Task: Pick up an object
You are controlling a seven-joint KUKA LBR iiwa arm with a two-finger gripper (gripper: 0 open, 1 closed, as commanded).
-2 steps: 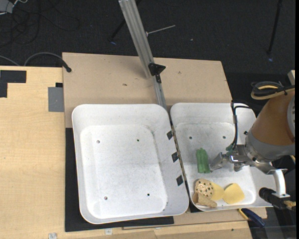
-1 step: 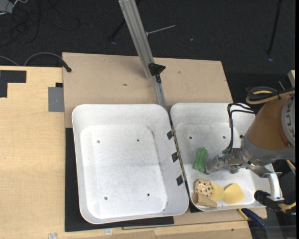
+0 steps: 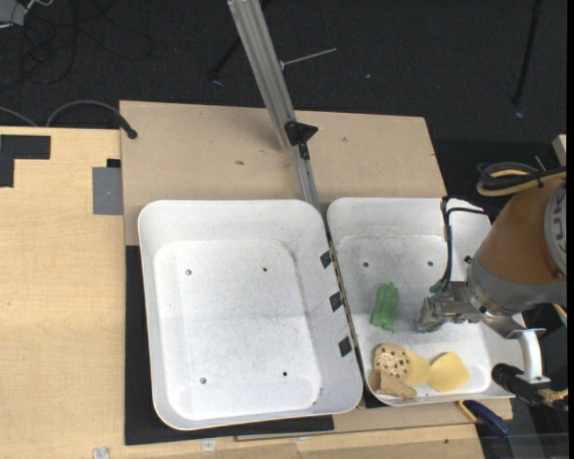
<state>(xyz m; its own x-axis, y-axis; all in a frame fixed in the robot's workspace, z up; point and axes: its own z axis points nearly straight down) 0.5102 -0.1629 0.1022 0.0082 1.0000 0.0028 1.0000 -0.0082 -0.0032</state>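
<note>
I see the tool (image 3: 432,316) low in the right bin (image 3: 402,220), just right of the green object (image 3: 386,306); I can't tell whether it's released or clenched. Nothing looks lifted: green piece, speckled item (image 3: 393,362) and yellow piece (image 3: 449,373) all lie on the bin floor, so the pick is still ahead.
</note>
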